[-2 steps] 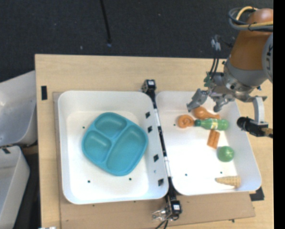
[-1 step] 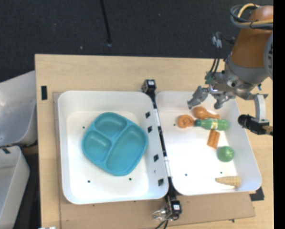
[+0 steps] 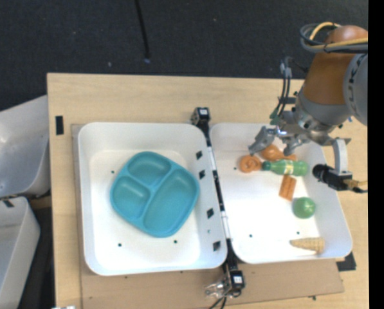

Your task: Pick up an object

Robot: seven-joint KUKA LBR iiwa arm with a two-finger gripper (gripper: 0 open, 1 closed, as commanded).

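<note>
Orange rounded toy pieces [image 3: 269, 153] sit near the right white bin's [image 3: 269, 237] far edge, beside a green bottle [image 3: 285, 167]. Directly above them hangs the grey two-finger gripper [image 3: 273, 140], jaws apart, gripping nothing. Bare floor lies toward the near wall.

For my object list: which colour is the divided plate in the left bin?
Turquoise blue plate, camera view.

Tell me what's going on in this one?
The arm's gripper hangs low over the back of the right bin, by the orange pieces and the green bottle. Nothing shows between its fingers. A green ball and a cone lie nearer the front. The left bin holds a blue divided plate.
</note>
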